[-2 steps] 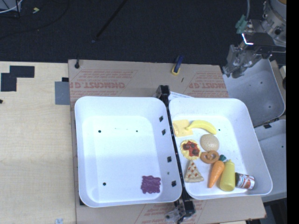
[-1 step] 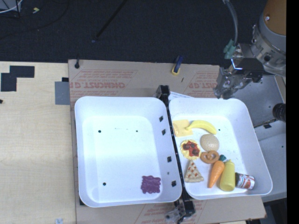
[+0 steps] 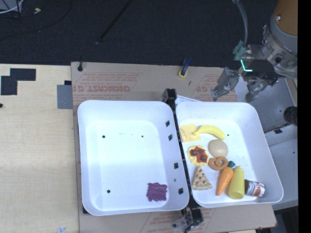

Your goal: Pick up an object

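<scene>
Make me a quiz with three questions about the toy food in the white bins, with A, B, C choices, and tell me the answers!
1. Where is the purple grape bunch?
A. left bin
B. right bin
C. on the cardboard

2. What colour is the banana?
A. green
B. yellow
C. blue

3. Is the tool holding anything?
A. the carrot
B. the banana
C. nothing

Answers:
1. A, the grapes lie alone near the front of the left bin.
2. B, the banana is bright yellow at the back of the right bin.
3. C, the tool hangs above the right bin's back edge with open fingers and nothing between them; the carrot lies in the bin.
</scene>
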